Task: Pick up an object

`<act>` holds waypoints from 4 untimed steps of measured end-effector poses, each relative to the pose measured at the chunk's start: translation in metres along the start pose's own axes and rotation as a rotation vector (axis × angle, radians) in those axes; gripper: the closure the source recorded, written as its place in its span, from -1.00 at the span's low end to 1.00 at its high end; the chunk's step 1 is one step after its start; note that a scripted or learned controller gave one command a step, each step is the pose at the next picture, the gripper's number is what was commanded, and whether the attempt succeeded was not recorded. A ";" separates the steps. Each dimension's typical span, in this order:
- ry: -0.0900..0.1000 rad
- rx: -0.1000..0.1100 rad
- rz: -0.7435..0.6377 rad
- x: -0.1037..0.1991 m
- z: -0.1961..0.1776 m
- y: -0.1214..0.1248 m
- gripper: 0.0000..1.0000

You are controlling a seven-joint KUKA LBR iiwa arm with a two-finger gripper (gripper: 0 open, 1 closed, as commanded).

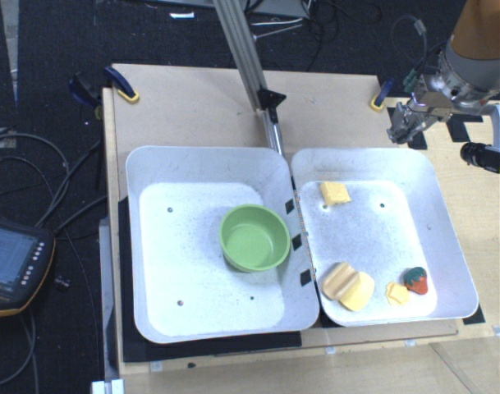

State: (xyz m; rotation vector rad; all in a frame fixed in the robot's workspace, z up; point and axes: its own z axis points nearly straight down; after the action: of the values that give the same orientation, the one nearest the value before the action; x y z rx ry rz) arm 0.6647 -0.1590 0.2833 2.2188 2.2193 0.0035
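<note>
Pincer (pixel 407 130) hangs over the table above the right bin's (pixel 447 220) far corner, its opening beyond my telling, well apart from the yellow block (pixel 335 193).

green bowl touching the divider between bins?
Apart. The camera view shows bare white bin floor between the green bowl and the left bin's right rim.
</note>
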 end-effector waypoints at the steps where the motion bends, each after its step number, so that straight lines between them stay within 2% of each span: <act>1: 0.001 0.005 -0.003 0.050 0.019 0.000 1.00; 4: 0.002 0.005 -0.004 0.204 0.048 -0.007 1.00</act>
State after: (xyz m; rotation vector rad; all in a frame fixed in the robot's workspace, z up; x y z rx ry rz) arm 0.6578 0.0447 0.2355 2.2172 2.2277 -0.0003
